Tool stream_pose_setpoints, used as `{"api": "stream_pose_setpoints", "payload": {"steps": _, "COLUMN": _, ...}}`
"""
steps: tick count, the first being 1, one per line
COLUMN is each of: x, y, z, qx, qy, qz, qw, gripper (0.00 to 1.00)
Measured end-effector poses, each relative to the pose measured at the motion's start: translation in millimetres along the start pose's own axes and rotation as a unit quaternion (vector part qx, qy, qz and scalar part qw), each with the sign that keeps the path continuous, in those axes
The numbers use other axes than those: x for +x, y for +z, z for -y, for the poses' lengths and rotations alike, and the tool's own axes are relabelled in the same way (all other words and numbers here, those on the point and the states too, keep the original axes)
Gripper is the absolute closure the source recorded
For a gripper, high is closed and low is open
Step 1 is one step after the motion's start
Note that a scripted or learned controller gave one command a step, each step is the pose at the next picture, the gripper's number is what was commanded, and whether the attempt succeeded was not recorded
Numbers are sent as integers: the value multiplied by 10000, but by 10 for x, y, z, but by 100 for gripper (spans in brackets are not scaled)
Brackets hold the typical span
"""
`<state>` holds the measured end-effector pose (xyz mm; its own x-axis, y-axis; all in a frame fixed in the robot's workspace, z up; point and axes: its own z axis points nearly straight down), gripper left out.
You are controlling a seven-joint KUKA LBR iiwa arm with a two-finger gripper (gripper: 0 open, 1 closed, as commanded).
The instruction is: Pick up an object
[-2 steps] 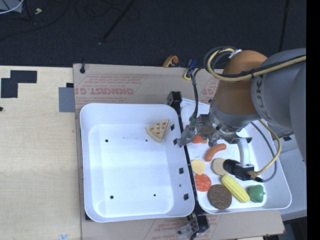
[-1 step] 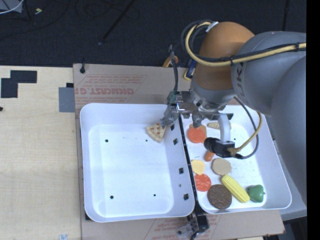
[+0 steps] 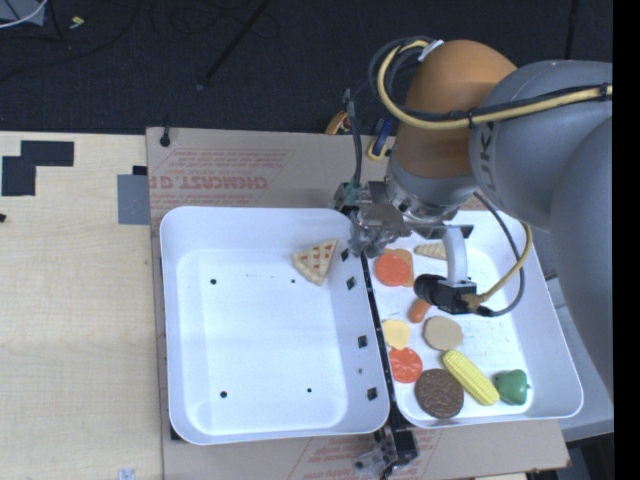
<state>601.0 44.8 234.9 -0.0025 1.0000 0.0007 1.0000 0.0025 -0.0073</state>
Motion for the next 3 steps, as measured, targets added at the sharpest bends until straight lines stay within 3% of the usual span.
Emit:
{"api": "stream_pose_setpoints", "payload": {"steps": 1, "x": 590, "y": -236, "z": 185, "qx": -15, "qy": 20, "qz": 5, "qw": 10000, "gripper": 100}}
{"api": "stream_pose_setpoints", "payload": {"steps": 2, "x": 996, "y": 285, "z": 244, "qx": -14, "qy": 11, "qz": 8, "qw": 10000, "gripper": 100}}
{"api": "stream_pose_setpoints", "payload": {"steps": 3, "x": 1258, "y": -1323, "z": 494, "qx": -21, "qy": 2, "qz": 12, "qw": 10000, "gripper": 100}}
